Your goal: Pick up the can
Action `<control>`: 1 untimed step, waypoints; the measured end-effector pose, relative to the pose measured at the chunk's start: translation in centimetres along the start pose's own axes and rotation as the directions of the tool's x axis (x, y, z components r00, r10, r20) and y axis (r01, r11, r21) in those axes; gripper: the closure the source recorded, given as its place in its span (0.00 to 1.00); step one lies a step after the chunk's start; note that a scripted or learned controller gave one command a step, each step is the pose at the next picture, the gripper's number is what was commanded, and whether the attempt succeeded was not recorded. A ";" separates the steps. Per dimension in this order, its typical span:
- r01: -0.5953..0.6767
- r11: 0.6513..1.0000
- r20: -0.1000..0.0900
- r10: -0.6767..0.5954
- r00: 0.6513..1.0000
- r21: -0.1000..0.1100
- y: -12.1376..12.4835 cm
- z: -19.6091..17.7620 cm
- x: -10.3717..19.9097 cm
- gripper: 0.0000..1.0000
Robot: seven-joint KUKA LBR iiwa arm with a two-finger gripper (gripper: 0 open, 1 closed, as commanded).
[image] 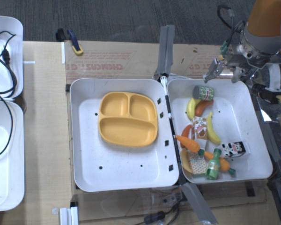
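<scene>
Can: the can lay on its side at the far end of the right bin, touching a banana and a red item below it.
Fingers: the gripper hung over the bin's far rim, near the can but apart from it; whether its fingers were apart, I couldn't tell.
Left bin: the left bin held a yellow divided plate.
Table: both bins sat side by side on the table.

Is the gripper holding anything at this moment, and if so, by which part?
Nothing is held. The grey two-finger gripper hangs above the right white bin's far edge, and the small green-labelled can lies untouched inside the bin.
</scene>
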State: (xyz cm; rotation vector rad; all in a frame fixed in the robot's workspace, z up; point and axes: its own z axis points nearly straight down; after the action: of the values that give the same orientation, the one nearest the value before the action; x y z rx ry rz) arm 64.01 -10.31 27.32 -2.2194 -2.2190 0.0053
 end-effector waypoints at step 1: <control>-0.016 1.000 0.001 0.016 1.000 0.001 -3.0 1.8 0.8 0.00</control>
State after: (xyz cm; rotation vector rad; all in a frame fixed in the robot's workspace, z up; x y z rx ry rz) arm 61.00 -9.56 25.57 -2.2368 -2.2012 0.0077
